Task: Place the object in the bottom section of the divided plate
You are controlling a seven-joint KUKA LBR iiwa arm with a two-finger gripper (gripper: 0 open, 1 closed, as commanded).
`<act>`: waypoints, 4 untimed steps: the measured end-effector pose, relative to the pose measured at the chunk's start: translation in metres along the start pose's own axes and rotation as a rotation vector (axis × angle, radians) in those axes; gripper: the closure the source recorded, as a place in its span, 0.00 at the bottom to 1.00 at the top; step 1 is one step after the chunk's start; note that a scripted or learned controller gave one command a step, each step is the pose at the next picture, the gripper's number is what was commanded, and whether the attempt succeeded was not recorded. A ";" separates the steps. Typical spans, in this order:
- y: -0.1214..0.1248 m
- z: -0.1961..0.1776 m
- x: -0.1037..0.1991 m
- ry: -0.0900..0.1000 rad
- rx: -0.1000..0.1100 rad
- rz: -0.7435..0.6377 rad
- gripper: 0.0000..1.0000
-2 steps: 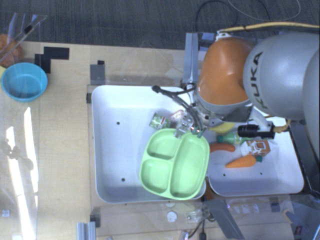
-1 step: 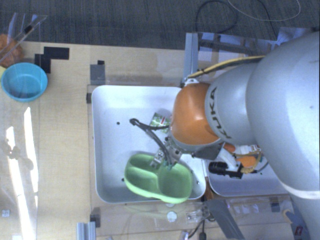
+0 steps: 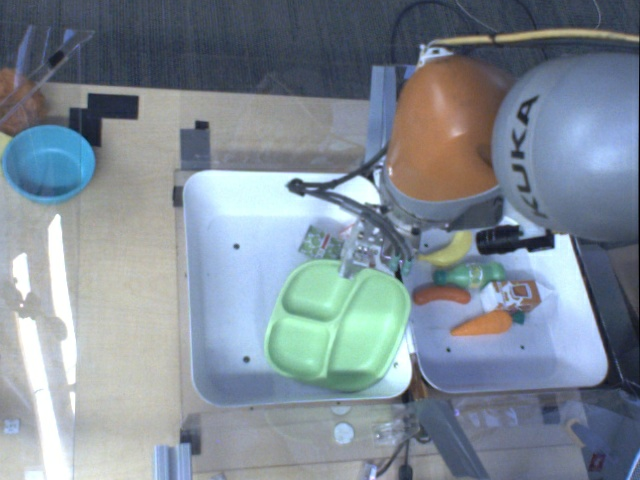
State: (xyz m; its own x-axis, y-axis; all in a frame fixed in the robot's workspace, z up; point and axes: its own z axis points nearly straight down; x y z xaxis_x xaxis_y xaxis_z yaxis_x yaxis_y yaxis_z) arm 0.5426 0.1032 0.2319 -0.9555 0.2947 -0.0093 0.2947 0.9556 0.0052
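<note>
we look down on two white bins side by side. the left bin (image 3: 215,268) holds a green divided plate (image 3: 338,328), tilted in the view, with three sections, all of them looking bare. the gripper (image 3: 362,248) hangs over the plate's upper edge, near the wall between the bins, below the orange band of the arm (image 3: 445,133). just beside it, at the plate's upper rim, lies a small green-and-white patterned packet (image 3: 320,240); it may be what we are meant to move, but we cannot tell whether the tool touches it or merely hovers close by. whether the tool is open or closed around anything we cannot tell, since the wrist and cables crowd that spot.

the right bin (image 3: 570,363) carries the other toy foods: a carrot (image 3: 482,324), a red sausage (image 3: 441,295), a yellow banana-like piece (image 3: 450,250), a green bottle-shaped item (image 3: 482,274) and a small printed carton (image 3: 520,294).

as we judge it, the task is not done: nothing rests in any section of the plate, the bottom one included. what is left is a secure pick, a carry over to that bottom section, and a release there.
</note>
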 end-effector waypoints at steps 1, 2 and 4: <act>0.086 0.120 -0.003 -0.022 -0.013 0.024 1.00; 0.012 0.046 -0.049 0.000 -0.003 -0.219 1.00; 0.041 0.128 0.046 -0.004 -0.008 -0.139 0.00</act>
State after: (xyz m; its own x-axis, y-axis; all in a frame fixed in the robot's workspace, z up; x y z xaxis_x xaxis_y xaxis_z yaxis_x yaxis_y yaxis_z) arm 0.5120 0.1562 0.1039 -0.9871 0.1592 -0.0148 0.1590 0.9872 0.0112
